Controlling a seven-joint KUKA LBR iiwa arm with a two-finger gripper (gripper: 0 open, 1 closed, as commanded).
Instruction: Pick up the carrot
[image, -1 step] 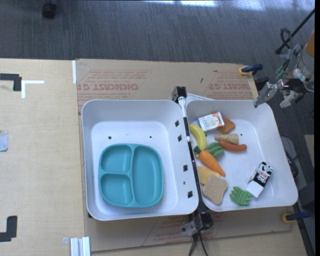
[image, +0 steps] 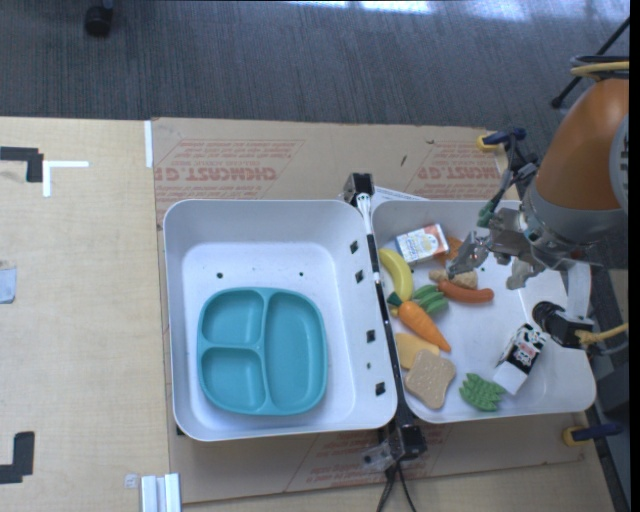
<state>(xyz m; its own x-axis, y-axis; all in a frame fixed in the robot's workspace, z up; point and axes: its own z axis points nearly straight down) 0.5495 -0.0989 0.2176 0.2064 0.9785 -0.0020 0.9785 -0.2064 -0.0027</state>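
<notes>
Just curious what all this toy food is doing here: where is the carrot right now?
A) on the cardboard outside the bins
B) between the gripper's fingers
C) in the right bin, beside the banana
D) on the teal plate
C: the carrot lies in the right bin, just below the banana.

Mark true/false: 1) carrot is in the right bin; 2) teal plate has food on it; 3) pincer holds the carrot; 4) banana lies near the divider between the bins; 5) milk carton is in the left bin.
1) True: the carrot lies in the right bin.
2) False: the teal plate in the left bin is bare.
3) False: the pincer is above the sausage, apart from the carrot.
4) True: the banana lies there.
5) False: the milk carton is in the right bin.
</notes>
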